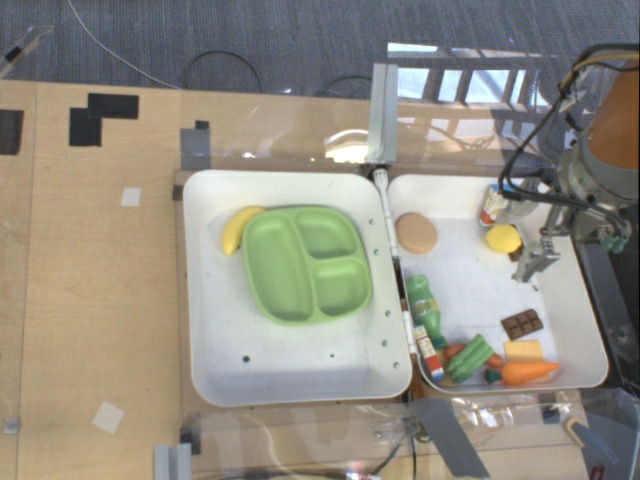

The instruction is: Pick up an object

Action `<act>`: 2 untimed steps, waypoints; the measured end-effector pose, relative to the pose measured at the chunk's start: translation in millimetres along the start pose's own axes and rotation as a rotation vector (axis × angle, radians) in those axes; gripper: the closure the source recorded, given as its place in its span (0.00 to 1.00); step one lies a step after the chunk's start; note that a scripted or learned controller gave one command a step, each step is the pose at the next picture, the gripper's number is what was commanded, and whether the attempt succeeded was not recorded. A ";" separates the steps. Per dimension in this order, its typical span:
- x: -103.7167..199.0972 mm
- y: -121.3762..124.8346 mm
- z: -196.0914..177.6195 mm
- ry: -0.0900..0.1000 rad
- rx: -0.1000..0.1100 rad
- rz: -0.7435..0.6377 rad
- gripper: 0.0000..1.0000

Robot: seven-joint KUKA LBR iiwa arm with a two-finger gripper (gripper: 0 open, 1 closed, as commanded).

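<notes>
Start at the near edge of the right bin (590,368): at its 5 o'clock corner you have a carrot (528,372), a pale yellow cheese block (522,349) and a brown chocolate piece (521,322), with a green pepper-like piece (470,356) and a green bottle (424,308) lying along the wall at 7 to 8 o'clock. All look like small, rigid plastic toys, so expect them to be light and smooth; they may skate away if you catch only one edge.

Further back, at about 11 o'clock in that bin, a tan round cookie (416,233) lies flat, which leaves little for the fingers to bite.

At about 2 o'clock sits the yellow lemon (503,238), and the gripper (530,265) hangs just beside it on its 4 o'clock side. The claw is parted with nothing between the fingers. I judge the lemon the likely target: hard, light, rounded, so close across its widest middle, not near an end, or it will squirt out. A small can (492,206) stands just behind it, close enough to be knocked.

In the left bin (215,368) a green divided plate (305,263) covers part of a banana (238,228) at 10 o'clock.
</notes>
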State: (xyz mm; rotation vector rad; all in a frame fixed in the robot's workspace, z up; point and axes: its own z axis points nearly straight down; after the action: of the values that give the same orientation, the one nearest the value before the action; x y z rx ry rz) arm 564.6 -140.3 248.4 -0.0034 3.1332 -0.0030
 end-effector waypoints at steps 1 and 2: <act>-58.1 1.4 136.5 0.013 -0.005 0.007 0.00; -90.1 -31.2 160.9 -0.005 0.000 0.029 0.00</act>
State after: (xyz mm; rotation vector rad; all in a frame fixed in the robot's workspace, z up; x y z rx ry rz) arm 656.2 -171.6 88.3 0.0417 3.1282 -0.0034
